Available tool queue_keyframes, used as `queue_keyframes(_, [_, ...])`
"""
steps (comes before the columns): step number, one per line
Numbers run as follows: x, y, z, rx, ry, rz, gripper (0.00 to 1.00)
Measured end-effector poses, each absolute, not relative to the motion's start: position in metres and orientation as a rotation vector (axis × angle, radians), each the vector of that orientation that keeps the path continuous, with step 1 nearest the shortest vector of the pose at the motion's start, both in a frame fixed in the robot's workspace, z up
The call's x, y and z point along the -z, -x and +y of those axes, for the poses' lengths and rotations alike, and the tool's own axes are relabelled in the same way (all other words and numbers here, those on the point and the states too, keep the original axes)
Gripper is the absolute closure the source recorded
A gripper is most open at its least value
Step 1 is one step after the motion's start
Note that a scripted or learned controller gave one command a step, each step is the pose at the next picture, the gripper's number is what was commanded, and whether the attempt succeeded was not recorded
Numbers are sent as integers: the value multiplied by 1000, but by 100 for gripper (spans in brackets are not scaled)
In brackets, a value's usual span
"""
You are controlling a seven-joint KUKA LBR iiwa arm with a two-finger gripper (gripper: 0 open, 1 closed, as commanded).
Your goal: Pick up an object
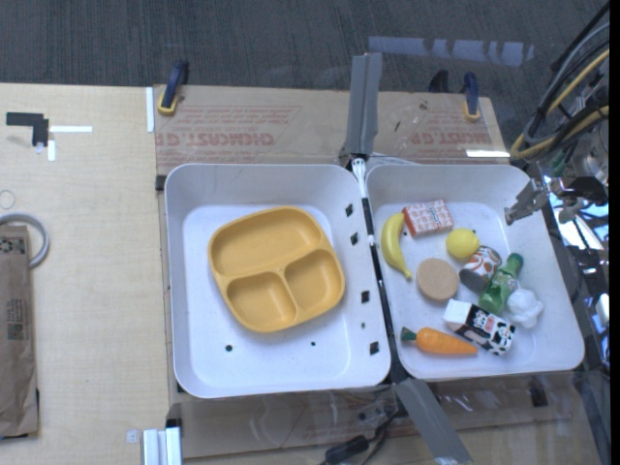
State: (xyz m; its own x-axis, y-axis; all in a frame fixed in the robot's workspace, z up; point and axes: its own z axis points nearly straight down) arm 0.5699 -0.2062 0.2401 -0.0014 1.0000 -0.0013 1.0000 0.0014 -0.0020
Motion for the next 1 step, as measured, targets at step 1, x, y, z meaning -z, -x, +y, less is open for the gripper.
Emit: queue_keyframes(1, [-216, -622, -211, -5, 2167, -2277, 0])
